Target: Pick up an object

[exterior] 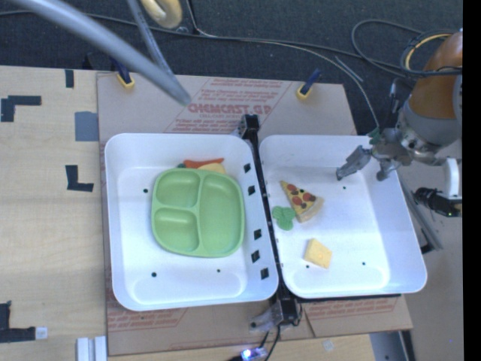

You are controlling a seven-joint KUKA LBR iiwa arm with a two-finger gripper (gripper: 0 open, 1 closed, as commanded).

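White right bin (391,224) holds pizza slice (301,199), green bit (283,216), yellow cheese (318,253) toward its left side. Gripper (368,165) near bin's far right corner, jaws spread, holding nothing. Pick not yet begun; approach, descent, grasp, lift remain.

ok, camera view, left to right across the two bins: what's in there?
green divided plate → green toy piece → pizza slice → yellow block → gripper, hanging over the right bin.
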